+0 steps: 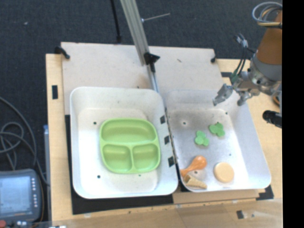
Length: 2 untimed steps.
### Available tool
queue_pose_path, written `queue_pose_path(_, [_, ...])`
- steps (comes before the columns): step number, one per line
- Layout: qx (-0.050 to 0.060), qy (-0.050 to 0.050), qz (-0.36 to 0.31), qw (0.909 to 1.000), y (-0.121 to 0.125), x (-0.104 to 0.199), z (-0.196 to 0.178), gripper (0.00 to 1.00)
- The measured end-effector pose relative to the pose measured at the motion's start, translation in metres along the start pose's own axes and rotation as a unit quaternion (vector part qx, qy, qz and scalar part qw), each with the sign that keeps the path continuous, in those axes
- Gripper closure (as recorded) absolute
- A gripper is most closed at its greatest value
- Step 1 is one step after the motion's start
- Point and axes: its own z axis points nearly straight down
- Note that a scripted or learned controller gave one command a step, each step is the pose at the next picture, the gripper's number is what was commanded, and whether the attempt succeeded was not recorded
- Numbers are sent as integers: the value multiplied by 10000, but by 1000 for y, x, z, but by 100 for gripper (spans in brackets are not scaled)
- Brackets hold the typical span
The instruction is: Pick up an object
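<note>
**Gripper poised over the right bin, nothing picked yet**

The gripper (pixel 232 95) hangs above the far right corner of the right bin (pixel 249 141), its two fingers spread apart with only bare bin floor showing between them. Nothing is held, so the pick looks not yet begun: the descent, the closing and the lift are all left to do.

All the loose candidates lie nearer the camera than the gripper. Closest to it are two small green pieces, one (pixel 217 129) just below and slightly left of it and the other (pixel 201 138) a little further left; they sit just beside each other, roughly lobed in outline with no clear long axis. Well beyond them, at the bin's near edge, lie an orange spoon-like toy (pixel 195 164), a tan cone-shaped piece (pixel 196 181) and a pale round disc (pixel 224 172).

The spoon-like toy's long axis runs on a diagonal, its rounded end up and to the right, toward the gripper, and its narrow end down-left, close to or touching the cone. The cone lies on its side, long axis nearly left to right. The disc lies flat, with no direction to speak of.

Far to the gripper's left, a green divided tray (pixel 129 145) sits in the left bin (pixel 85 127) on the worktop (pixel 57 70).
</note>
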Motion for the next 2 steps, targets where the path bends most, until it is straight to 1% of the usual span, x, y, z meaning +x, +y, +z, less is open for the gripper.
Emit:
queue_pose_path(1, [-4, -2, 4, 10000, 2, -11, 51, 0])
queue_pose_path(2, [-3, -1, 4, 10000, -2, -21, 108, 0])
